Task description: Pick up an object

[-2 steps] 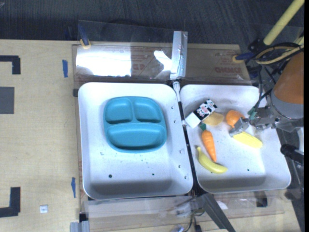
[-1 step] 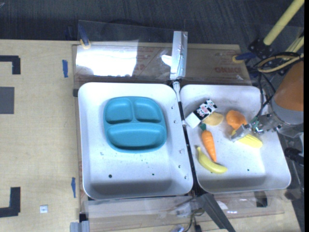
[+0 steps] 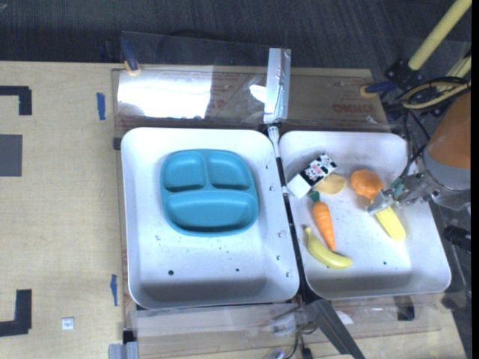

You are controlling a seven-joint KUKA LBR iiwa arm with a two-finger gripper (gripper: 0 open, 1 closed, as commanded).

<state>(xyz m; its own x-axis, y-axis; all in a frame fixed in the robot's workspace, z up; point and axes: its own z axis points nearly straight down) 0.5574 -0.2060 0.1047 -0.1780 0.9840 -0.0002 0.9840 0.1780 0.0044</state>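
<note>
Blue divided plate (image 3: 210, 191), orange carrot (image 3: 323, 225), yellow banana (image 3: 326, 250), perhaps black-and-white patterned box (image 3: 317, 170), white bins (image 3: 142, 200).

1. Two white bins sit side by side: the left bin (image 3: 142, 223) and the right bin (image 3: 389, 271)
2. A blue divided plate (image 3: 210, 191) lies in the left bin
3. In the right bin lie a carrot (image 3: 324, 224), a banana (image 3: 326, 251), an orange (image 3: 366, 182), a yellow piece (image 3: 391, 222) and a black-and-white toy (image 3: 318, 170)
4. The gripper (image 3: 391, 194) reaches in from the right, low between the orange and the yellow piece
</note>
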